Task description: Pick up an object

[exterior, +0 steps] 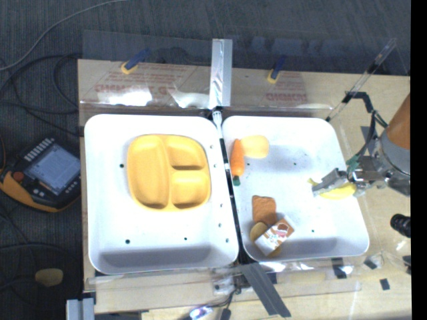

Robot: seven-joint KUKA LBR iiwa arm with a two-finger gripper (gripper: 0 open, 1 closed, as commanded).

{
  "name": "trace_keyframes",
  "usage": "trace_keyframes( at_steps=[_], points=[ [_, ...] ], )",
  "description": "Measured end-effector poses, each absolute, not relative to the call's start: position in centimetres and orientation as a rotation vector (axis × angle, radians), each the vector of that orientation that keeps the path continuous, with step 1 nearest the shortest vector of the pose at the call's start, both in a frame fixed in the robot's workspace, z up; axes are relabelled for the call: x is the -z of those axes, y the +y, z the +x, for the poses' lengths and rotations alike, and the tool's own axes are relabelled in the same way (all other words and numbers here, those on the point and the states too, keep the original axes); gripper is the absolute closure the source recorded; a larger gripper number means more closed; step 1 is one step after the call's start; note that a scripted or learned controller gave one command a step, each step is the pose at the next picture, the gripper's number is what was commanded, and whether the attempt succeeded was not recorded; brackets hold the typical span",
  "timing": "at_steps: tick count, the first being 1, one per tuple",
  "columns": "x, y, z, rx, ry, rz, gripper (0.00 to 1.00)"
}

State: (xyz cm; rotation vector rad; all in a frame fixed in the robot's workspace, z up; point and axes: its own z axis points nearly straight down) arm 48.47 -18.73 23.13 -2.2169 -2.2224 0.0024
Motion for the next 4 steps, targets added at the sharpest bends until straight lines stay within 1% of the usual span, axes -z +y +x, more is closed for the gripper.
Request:
trace_keyframes(
  at_steps=[1, 2, 3, 4],
  points=[
    [-9.1, -14.0, 54.1, 0.004, -2.188, -2.263, 0.00],
    [-10.1, -14.0, 54.1, 0.005, -2.186, -2.263, 1.00],
    [-10.1, -14.0, 54.1, 0.005, -2.186, -2.263, 0.00],
    [-8.9, -17.4, 59.5, 0.009, -2.284, -2.169, 0.00]
  ],
)
